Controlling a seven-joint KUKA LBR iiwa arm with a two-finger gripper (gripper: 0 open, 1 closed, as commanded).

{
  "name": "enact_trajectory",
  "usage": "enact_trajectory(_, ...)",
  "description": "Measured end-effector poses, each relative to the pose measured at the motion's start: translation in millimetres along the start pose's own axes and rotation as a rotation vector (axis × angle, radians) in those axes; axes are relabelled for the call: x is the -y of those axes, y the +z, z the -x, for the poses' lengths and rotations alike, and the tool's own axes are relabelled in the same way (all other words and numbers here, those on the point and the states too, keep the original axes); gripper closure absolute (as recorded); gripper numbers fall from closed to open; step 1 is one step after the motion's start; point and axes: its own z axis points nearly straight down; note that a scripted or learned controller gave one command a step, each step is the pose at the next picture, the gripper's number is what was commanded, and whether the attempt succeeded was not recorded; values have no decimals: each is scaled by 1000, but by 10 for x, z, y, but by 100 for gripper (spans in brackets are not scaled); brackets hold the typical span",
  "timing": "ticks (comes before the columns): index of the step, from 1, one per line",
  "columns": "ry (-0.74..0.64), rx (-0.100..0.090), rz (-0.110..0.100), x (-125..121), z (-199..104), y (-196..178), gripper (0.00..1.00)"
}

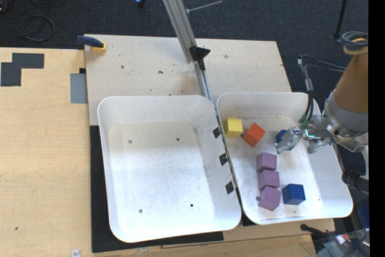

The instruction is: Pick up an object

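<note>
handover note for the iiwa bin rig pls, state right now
Gripper: low in the right bin, over something blue; can't tell whether it is gripped.
Right bin contents: yellow cube and orange cube near the divider, three purple cubes in a column, blue cube beside the lowest one.
Left bin: only dark specks.
Done: nothing visibly lifted.
Left: confirm a grasp and raise one object.

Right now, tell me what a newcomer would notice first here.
The bright blocks in the right bin: a yellow cube and an orange cube near its top left, three purple cubes in a column below, a blue cube beside them. Then the claw reaching in from the right, at a small blue piece.
</note>
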Motion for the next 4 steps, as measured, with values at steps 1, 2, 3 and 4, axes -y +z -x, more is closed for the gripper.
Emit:
enact_trajectory(1,3,1,6,-8,9,-25,0)
enact_trajectory(2,3,0,-1,-62,-32,595,0)
enact_trajectory(3,5,-1,-2,9,-130,1130,0)
enact_trajectory(4,11,1,6,2,-133,1213,0)
